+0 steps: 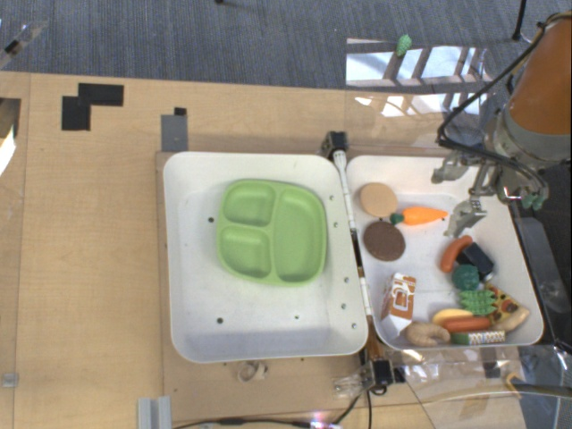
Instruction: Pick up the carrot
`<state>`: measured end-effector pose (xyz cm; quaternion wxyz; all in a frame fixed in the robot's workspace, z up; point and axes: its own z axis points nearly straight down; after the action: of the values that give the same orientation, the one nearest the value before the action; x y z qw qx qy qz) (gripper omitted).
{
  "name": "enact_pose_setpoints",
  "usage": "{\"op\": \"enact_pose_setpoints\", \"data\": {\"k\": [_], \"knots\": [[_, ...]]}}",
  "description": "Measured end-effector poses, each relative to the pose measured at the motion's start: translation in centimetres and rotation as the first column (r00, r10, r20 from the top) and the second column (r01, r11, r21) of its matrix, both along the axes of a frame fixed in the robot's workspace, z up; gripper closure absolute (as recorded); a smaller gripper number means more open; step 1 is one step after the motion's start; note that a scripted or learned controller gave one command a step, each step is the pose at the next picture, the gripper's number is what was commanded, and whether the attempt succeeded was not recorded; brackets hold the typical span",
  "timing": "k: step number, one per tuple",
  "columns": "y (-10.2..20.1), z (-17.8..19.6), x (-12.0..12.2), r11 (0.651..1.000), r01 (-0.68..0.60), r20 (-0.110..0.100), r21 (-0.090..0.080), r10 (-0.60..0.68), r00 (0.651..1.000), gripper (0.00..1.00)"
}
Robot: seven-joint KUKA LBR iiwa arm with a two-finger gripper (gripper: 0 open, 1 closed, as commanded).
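From my remote station I see the grey arm with its orange band [543, 79] reaching in from the right over the right-hand shallow white bin [527, 266]. Its two-finger metal hand [468, 211] hangs above the bin's far right part, and its fingers look spread with nothing between them, though at this angle I cannot be certain. The small orange toy carrot with a green top [418, 215] lies on the bin floor just left of the hand, pointing right, apart from the fingers. A tan round disc [378, 199] sits to the carrot's left and a dark brown round disc [383, 239] lies nearer. A red toy sausage [455, 252] lies near the hand's near side, and more toy food crowds the bin's near right corner. In the left white bin [192, 320] rests a green plastic plate with three compartments [273, 231]. Both bins stand on the pale wooden table [80, 266].
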<state>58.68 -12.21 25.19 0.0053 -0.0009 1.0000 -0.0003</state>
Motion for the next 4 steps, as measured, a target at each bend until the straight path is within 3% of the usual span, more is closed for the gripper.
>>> {"op": "enact_pose_setpoints", "data": {"k": [1,2,3,4], "knots": [[-4.4,-10.8,5.0,0.995,0.104,-0.010,0.002,-0.104,0.995,0.00],[-6.5,-11.0,7.9,0.979,0.202,0.004,0.001,-0.202,0.979,0.00],[-5.0,-16.5,7.5,0.983,0.183,-0.015,-0.002,-0.183,0.983,0.00],[-3.7,-16.4,6.2,0.967,0.255,0.000,0.003,-0.255,0.967,0.00]]}}
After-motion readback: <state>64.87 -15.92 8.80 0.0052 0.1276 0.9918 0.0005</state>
